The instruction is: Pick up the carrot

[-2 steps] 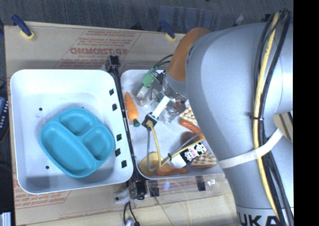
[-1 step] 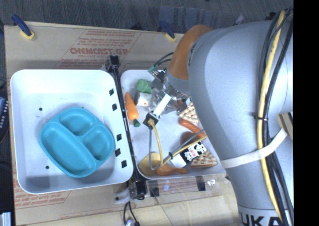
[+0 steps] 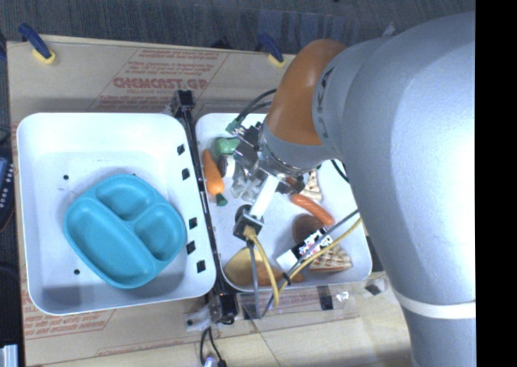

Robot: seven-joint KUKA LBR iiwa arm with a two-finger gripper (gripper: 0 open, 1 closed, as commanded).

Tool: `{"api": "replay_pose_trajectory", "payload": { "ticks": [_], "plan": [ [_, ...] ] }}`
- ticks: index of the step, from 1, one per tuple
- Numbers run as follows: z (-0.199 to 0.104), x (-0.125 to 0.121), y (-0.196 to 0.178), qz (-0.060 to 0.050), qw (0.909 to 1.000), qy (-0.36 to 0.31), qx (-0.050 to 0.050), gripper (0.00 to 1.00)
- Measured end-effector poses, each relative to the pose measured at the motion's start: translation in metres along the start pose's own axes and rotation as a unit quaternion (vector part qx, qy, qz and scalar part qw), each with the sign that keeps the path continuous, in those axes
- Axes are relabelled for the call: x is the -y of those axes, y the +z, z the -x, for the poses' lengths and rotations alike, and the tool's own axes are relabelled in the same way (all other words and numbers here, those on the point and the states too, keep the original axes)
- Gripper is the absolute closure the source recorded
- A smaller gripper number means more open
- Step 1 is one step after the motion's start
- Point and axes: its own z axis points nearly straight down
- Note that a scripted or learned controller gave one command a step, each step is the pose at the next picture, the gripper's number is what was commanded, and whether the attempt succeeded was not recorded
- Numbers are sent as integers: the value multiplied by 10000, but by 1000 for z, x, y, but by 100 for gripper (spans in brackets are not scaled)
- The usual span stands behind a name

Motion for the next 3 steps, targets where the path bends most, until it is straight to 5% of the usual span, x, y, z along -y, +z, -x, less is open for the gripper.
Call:
{"api": "replay_pose_trajectory", "payload": {
  "ticks": [1,2,3],
  "plan": [
    [-72,1,3,-9,9986,-531,19,100],
    [-18,-35,-106,9,9653,2613,12,100],
    [-91,20,-64,6,9520,3061,47,100]
  ]
}}
